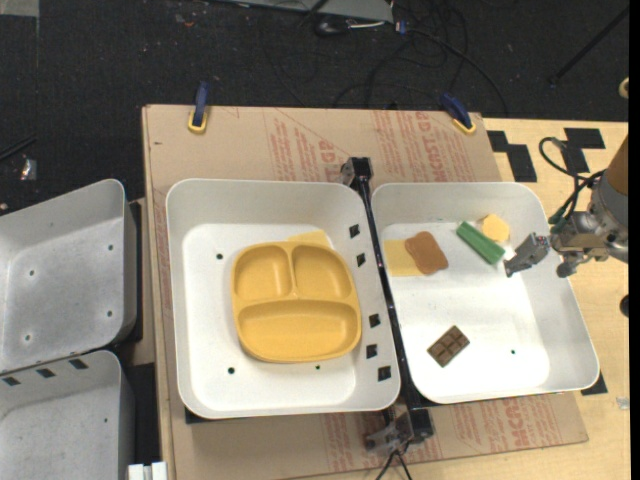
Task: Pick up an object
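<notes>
bright, even light; soft shadows

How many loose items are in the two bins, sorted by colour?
Yellow: 3, the divided tray in the left bin, a flat yellow piece and a small yellow block in the right bin
Brown: 2, the oval brown piece and the chocolate-bar piece
Green: 1, the green block
Total: 6

A cardboard sheet (260,133) under the bins is held by two clamps (199,108).
</notes>
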### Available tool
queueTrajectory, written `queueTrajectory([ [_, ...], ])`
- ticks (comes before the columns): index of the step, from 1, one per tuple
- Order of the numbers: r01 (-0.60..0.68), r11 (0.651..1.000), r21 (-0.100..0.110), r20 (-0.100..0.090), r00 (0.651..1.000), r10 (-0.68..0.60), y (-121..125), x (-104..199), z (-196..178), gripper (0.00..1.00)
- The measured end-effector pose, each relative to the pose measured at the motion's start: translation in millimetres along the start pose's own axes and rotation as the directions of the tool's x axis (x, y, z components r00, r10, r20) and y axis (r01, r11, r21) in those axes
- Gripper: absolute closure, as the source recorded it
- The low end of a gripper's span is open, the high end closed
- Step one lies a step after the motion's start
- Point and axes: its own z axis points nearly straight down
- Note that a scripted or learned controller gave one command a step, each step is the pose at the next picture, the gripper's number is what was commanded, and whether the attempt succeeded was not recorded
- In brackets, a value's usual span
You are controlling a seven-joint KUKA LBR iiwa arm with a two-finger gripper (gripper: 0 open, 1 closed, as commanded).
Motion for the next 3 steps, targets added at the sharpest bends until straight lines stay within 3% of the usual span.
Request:
queueTrajectory([
  [1, 0.004, 1.0, -0.012, 0.003, 1.0, -0.004, 3, 1, -7, 0.0],
  [3, 0.002, 1.0, -0.007, 0.0, 1.0, -0.002, -3, 15, 113, 0.0],
])
